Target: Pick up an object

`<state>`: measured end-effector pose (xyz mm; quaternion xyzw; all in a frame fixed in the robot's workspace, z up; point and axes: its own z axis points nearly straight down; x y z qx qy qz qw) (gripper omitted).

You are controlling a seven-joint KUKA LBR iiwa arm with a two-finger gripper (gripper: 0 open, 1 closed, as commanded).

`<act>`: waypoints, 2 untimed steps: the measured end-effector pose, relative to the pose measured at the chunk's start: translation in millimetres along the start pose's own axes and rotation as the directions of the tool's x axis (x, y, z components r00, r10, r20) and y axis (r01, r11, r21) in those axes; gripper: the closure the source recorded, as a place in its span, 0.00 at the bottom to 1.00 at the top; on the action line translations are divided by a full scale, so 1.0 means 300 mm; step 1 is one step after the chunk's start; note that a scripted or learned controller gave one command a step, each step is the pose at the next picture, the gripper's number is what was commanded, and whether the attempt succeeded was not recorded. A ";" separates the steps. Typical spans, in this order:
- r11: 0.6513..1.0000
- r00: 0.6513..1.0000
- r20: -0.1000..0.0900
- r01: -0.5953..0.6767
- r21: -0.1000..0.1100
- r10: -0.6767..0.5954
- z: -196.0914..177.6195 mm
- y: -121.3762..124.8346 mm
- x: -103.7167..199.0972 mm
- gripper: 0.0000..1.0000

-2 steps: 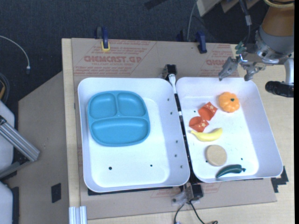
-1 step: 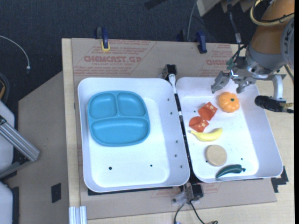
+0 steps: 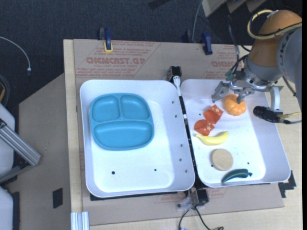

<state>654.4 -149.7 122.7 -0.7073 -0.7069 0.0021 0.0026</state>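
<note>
Gripper [image 3: 231,93] low in the right bin [image 3: 268,147] at its far side, fingers spread wide, maybe touching the orange fruit [image 3: 235,106] just under them, not gripping it

Blue plate [image 3: 122,121], yellow banana [image 3: 212,138] (2 white bins [image 3: 144,176]).

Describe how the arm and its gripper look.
The arm is grey, with a rounded orange band above the wrist and a pale yellow cable looping over its top. Thin coloured wires, green among them, run down beside the wrist. The gripper is grey metal with two slim fingers. A white bracket beside it carries a short black cylinder with a thin cable trailing off.
</note>
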 end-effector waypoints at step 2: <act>0.999 1.000 0.012 0.003 -0.033 -0.002 0.022 0.025 -0.007 1.00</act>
